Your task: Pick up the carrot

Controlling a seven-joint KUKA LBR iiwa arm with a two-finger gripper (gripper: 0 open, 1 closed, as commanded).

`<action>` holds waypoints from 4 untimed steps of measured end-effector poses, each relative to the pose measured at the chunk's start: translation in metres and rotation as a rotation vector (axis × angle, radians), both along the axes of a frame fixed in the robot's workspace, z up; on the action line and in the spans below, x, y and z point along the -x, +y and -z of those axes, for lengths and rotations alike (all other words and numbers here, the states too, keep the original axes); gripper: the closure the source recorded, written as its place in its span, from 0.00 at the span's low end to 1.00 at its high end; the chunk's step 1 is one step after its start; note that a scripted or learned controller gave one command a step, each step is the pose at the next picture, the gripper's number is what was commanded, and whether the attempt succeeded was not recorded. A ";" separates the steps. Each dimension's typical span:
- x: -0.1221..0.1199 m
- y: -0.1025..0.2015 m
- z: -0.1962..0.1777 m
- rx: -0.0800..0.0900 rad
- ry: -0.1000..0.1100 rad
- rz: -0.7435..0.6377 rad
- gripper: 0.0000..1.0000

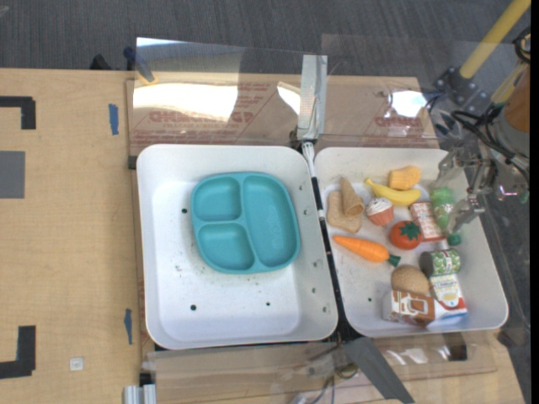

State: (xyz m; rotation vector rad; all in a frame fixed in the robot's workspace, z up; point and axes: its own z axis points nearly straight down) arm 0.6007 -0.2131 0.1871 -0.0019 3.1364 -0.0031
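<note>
**Carrot lies in the right bin, apart from the gripper**

The carrot [365, 248] lies on the floor of the right bin [362, 310], near its left wall, its orange body slanting from upper left to lower right with the green stub at the lower-right end. Nothing grips it. Just above it sit two tan, bread-like pieces [345, 206]; to its right is a red tomato [404, 235], and a small red-and-white item [380, 212] lies between the bread and the tomato. A banana [392, 194] and a yellow-orange piece [405, 177] lie toward the bin's far side.

The gripper [468, 211] hangs over the right bin's right edge, well to the right of the carrot and a little farther back. Its metal frame is thin and blurs into the cables behind it, so whether its fingers are apart or together cannot be told. Beside it are a green item [442, 199] and a red-and-white packet [424, 221]. The tomato and the packet stand between the carrot and the gripper.

Toward the bin's near right corner are a dark green item [445, 262], a brown potato-like lump [410, 279] and small cartons [428, 303].

The left bin [160, 225] holds a teal divided plate [245, 222]. Both bins rest on a cardboard-covered surface [59, 225].
</note>
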 end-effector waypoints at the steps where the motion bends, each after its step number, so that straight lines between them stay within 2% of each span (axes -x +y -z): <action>1: 0.018 0.040 0.089 0.002 -0.007 -0.102 0.00; 2: 0.055 0.091 0.097 0.002 -0.007 -0.320 0.00; 3: 0.061 0.116 0.097 0.002 -0.009 -0.179 0.00; 4: 0.051 0.121 0.097 -0.001 -0.007 -0.011 0.00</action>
